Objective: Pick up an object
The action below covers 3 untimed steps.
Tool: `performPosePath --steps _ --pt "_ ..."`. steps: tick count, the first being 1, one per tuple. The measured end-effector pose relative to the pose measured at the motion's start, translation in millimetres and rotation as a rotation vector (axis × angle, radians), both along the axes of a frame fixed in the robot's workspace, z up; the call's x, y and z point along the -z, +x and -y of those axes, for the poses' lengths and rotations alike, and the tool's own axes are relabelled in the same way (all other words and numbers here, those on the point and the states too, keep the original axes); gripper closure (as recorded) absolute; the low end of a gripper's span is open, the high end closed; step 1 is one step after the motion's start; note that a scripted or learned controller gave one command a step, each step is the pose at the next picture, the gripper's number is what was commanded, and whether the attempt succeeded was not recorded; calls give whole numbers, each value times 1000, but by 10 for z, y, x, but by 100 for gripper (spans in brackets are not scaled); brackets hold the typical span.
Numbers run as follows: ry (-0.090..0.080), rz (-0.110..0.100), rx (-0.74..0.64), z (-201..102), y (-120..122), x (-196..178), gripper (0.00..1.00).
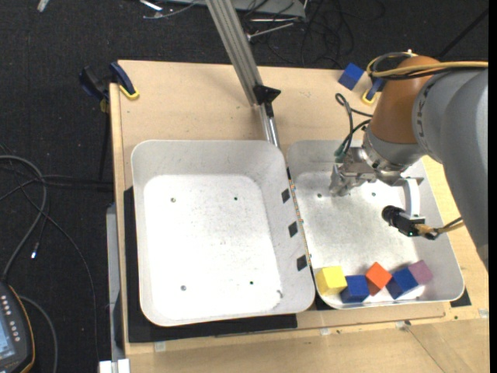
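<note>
While the grey arm (450, 107) reaches in from the right, its gripper (342, 183) hangs low over the far part of the right bin (330, 231), fingers pointing down at bare white floor with nothing between them; whether they are spread or closed cannot be told from this angle. An orange band (396, 107) sits above the wrist, and black cables loop beside it. A small black fitting (397, 220) juts out just to the gripper's right.

The blocks lie well apart from the gripper, clustered along the bin's near wall: a yellow block (331, 278), a blue block (356, 287) touching it, an orange block (378, 276), a second blue block (402, 281) and a purple block (420, 271) at the corner. Nothing stands between gripper and blocks.

The left bin (206, 231) lies alongside. A metal pole (237, 41) slants across the bench's far edge, and another blue block (352, 75) rests on the wooden bench (194, 99) behind the arm.
</note>
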<state>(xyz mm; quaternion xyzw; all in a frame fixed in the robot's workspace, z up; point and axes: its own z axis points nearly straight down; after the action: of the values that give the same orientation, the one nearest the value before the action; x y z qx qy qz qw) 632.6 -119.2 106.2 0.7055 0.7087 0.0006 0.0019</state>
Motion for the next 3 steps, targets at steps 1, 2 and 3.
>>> performPosePath --steps 1,2,3 --pt "0 -1 7 242 111 110 100" --pt "4 3 -4 -589 -297 -943 100" --pt "4 -5 -5 -1287 -504 -888 100"
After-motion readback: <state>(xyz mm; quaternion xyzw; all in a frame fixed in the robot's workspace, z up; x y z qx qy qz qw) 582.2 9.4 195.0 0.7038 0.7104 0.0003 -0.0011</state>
